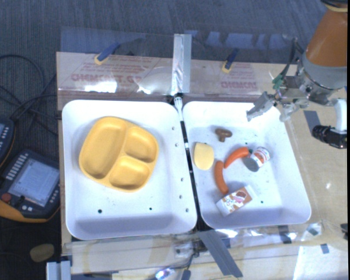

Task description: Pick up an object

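Carrot [238, 154] lies loose mid-right bin [291, 174], touching nothing of mine. My fingers [269, 105] hang released above that bin's upper right corner, grasping nothing, positioned for descent.

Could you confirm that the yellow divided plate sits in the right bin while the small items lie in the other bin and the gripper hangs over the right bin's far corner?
Not quite: the camera view shows the yellow divided plate in the left bin. The small items, such as the orange sausage and the small carton, lie in the right bin, and the gripper hangs over that bin's far corner.
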`<action>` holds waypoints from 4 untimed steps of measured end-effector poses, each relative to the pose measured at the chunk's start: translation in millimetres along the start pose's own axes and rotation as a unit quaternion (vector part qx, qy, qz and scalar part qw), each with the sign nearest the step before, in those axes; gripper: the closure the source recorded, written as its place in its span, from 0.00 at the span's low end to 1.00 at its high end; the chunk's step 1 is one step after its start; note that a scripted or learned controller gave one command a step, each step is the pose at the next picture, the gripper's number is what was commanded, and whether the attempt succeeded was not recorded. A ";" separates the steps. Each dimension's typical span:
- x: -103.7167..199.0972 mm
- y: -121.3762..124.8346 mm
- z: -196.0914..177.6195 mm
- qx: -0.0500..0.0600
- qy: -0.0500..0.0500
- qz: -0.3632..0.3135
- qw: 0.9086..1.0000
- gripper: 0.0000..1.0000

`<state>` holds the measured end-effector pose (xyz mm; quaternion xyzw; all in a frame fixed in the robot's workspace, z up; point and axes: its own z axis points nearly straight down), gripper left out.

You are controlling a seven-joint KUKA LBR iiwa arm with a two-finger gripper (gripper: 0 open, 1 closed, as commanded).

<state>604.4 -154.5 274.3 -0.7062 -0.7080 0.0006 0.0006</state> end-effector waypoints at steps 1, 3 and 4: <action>18.1 -46.9 159.8 -0.001 0.000 -0.073 0.997 0.00; 46.4 -104.7 174.7 -0.009 -0.001 -0.005 1.000 1.00; 84.2 -88.4 35.6 0.001 -0.002 0.124 0.992 1.00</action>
